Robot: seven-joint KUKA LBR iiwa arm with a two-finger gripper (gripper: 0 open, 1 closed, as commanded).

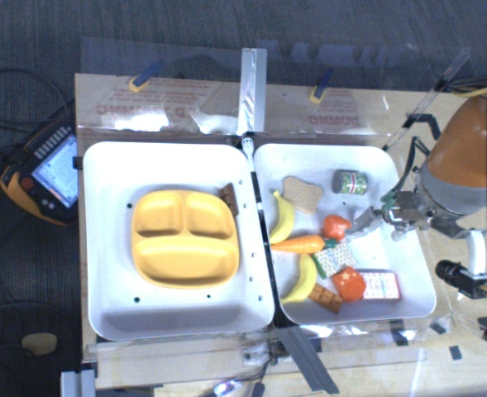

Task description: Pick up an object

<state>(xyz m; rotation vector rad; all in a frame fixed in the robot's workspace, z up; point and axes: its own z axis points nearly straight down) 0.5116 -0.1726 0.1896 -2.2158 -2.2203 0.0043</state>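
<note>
**Arm poised over the right bin, nothing picked yet**

The arm point(458, 160) reached in from the right, and its gripper point(367, 220) hung low over the right bin point(408, 300), its tip just beside the tomato point(336, 226). Nothing could be seen between its fingers, and their spread was too small and blurred to tell, so whether it was wide or narrow stayed unknown.

The candidates all lay in that bin: a can point(350, 182) near the far wall, a bread slice point(302, 193), two bananas point(284, 217) along the left wall, a carrot point(297, 243) between them, a strawberry point(349, 284) touching a flat box point(382, 286), and a chocolate piece point(327, 298) near the front. The left bin point(111, 304) bore a yellow tray point(185, 238).

By my reading, the step in hand was the approach, the grasp not yet made. The tomato looked the likeliest target. The next move would call for centring the fingers over it and descending squarely; it sat crowded by the carrot and a patterned packet point(336, 259), so a skewed drop could nudge neighbours or roll it aside.
</note>
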